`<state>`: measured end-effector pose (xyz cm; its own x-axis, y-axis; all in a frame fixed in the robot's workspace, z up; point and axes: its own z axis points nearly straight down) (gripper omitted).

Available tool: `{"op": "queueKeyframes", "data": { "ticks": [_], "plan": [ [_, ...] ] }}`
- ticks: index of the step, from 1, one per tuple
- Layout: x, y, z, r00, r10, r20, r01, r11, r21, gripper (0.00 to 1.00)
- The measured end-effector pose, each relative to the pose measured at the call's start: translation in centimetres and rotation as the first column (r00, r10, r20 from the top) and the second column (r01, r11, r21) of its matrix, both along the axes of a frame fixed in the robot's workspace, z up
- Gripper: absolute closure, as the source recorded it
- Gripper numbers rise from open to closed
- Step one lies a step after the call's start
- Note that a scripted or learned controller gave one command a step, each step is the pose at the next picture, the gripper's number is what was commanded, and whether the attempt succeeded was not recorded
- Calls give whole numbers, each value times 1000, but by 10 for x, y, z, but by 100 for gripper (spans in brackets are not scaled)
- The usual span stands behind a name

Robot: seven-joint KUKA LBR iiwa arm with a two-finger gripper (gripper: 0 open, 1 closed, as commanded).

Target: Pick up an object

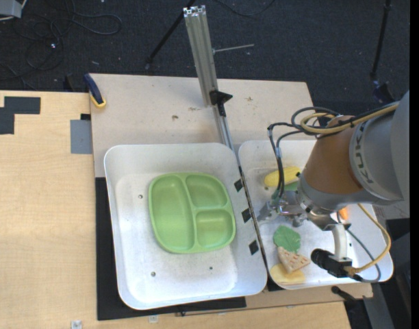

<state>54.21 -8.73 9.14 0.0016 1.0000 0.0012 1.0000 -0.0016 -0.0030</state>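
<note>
Pincer (281, 209) seemingly near right bin's (254, 157) left wall

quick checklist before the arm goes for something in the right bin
1. Targets in the right bin: ok. A yellow piece, a green piece and a tan wedge lie there.
2. Hand over that bin: ok, between the yellow piece and the green piece.
3. Hand free of any object: cannot tell.
4. Cables out of the way: not ok, they loop over the bin's right side.
5. Green tray in the left bin: ok, apart from the arm.
</note>
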Motion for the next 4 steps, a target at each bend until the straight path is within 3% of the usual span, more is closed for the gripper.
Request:
{"op": "queueKeyframes", "data": {
  "ticks": [1,2,4],
  "plan": [
    [2,-1,1,1000,-1,4,1,1000,1,0],
    [4,-1,13,1000,-5,10,5,1000,2,100],
    [4,-13,100,1000,-1,5,1,1000,-1,100]
  ]
}}
